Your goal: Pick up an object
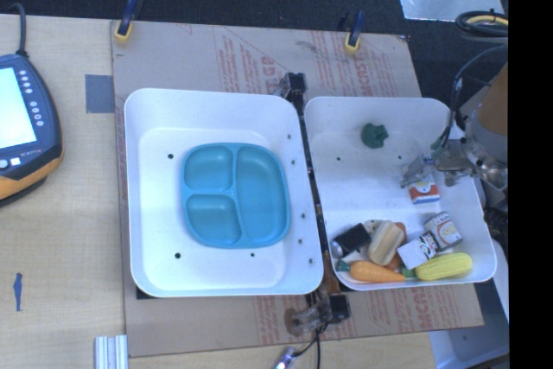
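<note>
- Two shallow white bins sit side by side at the centre of the frame on a brown cardboard sheet (259, 56) that is clamped at its top edge.
- Left bin (143, 186): holds a blue divided plate (235, 194) with three compartments, lying flat at the bin's centre.
- Right bin (346, 112): a small dark green object (374, 135) lies alone in its upper part, well apart from the other items.
- Lower edge of the right bin, left to right: a black object (351, 238), a tan bread-like roll (385, 242), an orange carrot (377, 272), a small white carton (415, 251), a yellow corn cob (444, 266), and a second small box (444, 229) just above the corn.
- Gripper (416, 173): reaches in from the right edge of the frame and hangs over the right side of the right bin; whether it is released or clenched cannot be told from this view.
- A small red-and-white packet (424, 194) lies just below the gripper; contact between the two cannot be judged.
- Arm (488, 112): its grey and orange body enters at the right edge, level with the upper part of the right bin.
- A handheld control pendant (22, 121) with a lit screen rests on the bench at the left edge of the frame.
</note>
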`<state>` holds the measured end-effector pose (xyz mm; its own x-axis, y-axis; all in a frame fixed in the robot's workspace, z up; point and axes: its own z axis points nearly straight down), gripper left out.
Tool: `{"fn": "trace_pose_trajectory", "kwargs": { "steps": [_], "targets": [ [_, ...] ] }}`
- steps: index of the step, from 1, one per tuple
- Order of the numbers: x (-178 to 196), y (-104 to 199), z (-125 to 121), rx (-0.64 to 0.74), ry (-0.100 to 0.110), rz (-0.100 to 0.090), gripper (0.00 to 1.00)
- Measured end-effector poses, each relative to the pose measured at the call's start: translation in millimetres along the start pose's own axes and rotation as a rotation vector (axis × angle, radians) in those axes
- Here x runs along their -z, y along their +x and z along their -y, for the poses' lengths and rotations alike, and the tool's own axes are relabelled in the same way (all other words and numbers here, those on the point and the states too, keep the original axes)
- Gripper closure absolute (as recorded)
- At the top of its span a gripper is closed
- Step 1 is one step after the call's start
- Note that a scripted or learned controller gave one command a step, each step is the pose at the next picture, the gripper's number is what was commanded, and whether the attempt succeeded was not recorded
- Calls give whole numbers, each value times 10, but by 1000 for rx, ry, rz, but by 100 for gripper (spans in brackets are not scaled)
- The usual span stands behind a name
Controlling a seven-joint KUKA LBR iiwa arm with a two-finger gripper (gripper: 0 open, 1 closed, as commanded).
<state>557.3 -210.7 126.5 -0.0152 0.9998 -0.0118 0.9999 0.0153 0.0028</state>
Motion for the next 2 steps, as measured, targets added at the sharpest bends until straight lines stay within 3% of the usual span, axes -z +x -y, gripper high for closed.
{"fn": "trace_pose_trajectory", "kwargs": {
  "steps": [1, 2],
  "targets": [
    [-310, 195, -29, -10, 1, -5, 0],
    [-197, 171, -37, -9, -1, -1, 100]
  ]
}}
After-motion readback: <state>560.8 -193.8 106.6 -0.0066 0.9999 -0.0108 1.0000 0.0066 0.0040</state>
